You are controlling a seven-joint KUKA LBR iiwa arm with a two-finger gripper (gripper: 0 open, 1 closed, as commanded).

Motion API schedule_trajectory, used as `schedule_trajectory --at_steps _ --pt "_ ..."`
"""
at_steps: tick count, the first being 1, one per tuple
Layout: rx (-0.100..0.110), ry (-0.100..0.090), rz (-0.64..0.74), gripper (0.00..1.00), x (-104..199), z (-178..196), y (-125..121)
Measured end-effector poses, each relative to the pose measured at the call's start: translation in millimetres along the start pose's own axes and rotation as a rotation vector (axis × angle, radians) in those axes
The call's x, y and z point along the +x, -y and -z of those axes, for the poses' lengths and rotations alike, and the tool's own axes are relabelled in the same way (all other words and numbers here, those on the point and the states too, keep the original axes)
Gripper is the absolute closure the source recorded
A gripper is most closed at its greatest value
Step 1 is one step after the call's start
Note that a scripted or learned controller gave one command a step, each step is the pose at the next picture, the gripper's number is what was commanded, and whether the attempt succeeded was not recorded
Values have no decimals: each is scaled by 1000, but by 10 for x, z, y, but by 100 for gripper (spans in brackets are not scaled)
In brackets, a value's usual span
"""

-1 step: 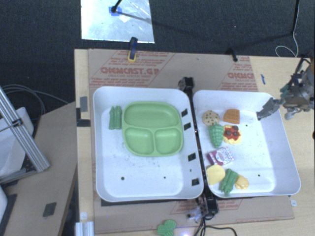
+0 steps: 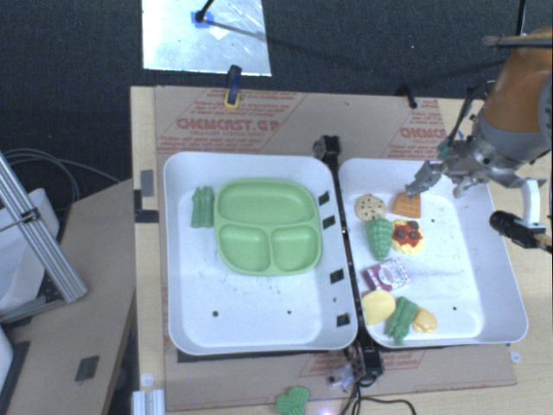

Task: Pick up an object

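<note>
Camera view gives you the claw (image 2: pixel 425 182) low in the right bin (image 2: pixel 484 258), just above the orange waffle (image 2: pixel 407 205); you cannot tell its state. Beside the waffle lie a cookie (image 2: pixel 370 206) and pizza slice (image 2: pixel 408 236).

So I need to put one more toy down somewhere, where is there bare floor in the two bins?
Left bin: a strip along its near wall, below the green tray, and a smaller patch near its far edge. Right bin: the half away from the divider, right of the pizza slice. Crowded: the toy food beside the divider, from the cookie down to the broccoli.
</note>
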State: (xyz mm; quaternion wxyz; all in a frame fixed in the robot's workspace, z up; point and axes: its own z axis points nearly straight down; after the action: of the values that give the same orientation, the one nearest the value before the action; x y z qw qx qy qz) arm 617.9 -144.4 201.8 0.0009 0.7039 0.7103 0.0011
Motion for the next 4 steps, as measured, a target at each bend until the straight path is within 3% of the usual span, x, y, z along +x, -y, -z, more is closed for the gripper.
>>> schedule_trajectory --at_steps 1,2,3,4 --pt "5 0 -9 0 -33 -1223 352" --pt "-3 1 -1 0 194 -1162 -41" --pt "-6 5 -10 0 -235 -502 -19" --pt "-2 1 -9 0 -176 -1185 18"
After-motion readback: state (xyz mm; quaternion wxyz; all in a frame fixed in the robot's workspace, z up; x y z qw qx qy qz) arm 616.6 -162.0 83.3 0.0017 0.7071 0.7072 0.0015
